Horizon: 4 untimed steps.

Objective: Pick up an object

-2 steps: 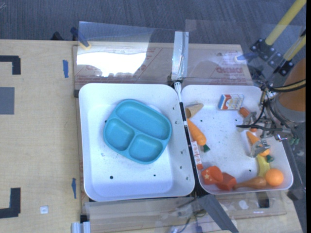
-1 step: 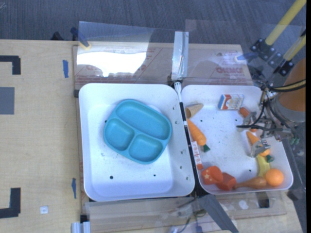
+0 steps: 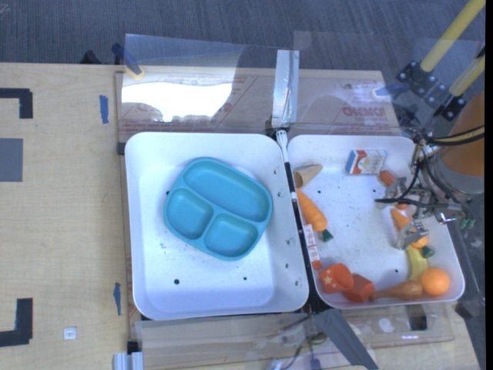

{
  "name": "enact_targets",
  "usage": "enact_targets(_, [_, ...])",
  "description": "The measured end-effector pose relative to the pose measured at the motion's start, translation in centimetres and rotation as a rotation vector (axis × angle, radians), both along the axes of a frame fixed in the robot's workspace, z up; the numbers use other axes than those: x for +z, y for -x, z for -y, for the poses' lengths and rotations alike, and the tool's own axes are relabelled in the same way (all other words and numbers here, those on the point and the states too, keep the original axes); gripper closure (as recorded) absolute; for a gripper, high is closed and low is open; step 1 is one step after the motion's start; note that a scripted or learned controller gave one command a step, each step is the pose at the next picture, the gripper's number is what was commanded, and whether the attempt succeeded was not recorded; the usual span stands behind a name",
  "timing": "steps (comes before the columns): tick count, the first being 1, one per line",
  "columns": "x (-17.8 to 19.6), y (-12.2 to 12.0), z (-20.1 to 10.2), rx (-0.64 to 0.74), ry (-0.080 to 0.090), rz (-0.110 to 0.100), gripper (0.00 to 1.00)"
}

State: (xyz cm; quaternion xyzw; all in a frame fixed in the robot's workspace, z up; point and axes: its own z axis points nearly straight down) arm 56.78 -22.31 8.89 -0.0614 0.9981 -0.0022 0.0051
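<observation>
Now the gripper (image 3: 410, 233) hangs low over the right bin (image 3: 354, 206), by its right wall, just above a banana (image 3: 417, 259) and an orange (image 3: 435, 281); how its tips stand, cannot tell. Across the bin lie a carrot (image 3: 311, 211) and a small carton (image 3: 364, 161). Left bin (image 3: 154, 284) carries a blue divided plate (image 3: 219, 207)

sitting in the left white bin (image 3: 146, 284): a blue divided plate (image 3: 218, 206) with three compartments, tilted slightly. standing behind both bins: clear plastic panels (image 3: 185, 91), catching glare. running along the desk (image 3: 54, 230): black markings (image 3: 17, 102) near the left edge and small blue tape pieces (image 3: 104, 108). lying beyond the desk: grey carpet (image 3: 231, 6).
</observation>
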Motion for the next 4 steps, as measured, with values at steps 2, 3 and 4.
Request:
enact_targets(2, [0.01, 0.94, -0.07, -0.025, -0.003, 0.001, 0.0])
enact_targets(3, [0.0, 0.97, -0.1, -0.047, -0.005, 0.0, 0.0])
enact_targets(4, [0.0, 0.52, 0.01, -0.025, -0.001, 0.001, 0.0])
